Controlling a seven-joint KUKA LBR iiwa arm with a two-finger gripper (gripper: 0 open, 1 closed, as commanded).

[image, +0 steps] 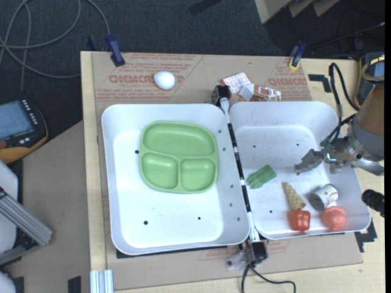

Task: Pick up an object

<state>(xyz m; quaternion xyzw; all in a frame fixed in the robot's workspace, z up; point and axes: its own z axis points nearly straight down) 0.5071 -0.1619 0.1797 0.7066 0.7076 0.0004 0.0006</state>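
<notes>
Over the right bin's (287, 116) right edge, you see the gripper (307, 162) hovering with nothing between its parted fingers; the green block (261, 177) lies near the bin's left wall.

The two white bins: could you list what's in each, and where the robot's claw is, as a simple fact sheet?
left bin: green divided tray
right bin: green block, cone-shaped piece, red item, second red item, small white and brown object
gripper: over right bin, holding nothing visible
behind bins: white egg-like ball
</notes>
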